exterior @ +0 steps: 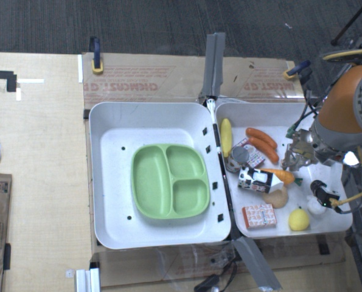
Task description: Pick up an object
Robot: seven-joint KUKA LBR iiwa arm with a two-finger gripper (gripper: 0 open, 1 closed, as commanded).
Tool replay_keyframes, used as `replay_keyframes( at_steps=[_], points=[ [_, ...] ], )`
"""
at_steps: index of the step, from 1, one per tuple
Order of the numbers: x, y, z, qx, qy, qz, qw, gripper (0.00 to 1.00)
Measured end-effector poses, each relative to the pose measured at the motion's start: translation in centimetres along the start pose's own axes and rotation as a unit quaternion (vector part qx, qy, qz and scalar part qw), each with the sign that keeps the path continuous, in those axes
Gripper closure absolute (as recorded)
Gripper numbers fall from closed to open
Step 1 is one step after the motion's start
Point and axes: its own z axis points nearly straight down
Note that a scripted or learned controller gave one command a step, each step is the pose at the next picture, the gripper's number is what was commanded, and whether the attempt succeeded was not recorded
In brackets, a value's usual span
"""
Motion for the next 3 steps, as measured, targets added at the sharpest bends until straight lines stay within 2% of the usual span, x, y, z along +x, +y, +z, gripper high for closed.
replay_keyframes(
  at_steps=[1,2,3],
  points=[
    [0.0,0.0,0.0,0.000,0.000,0.000,1.0000,0.00],
    [-1.2,-1.5,0.8,-0.002,0.000,-0.179,0.9838,0.00],
    [-1.2,-1.5,-0.1,-0.002,0.000,-0.178,0.9841,1.00]
  ],
)
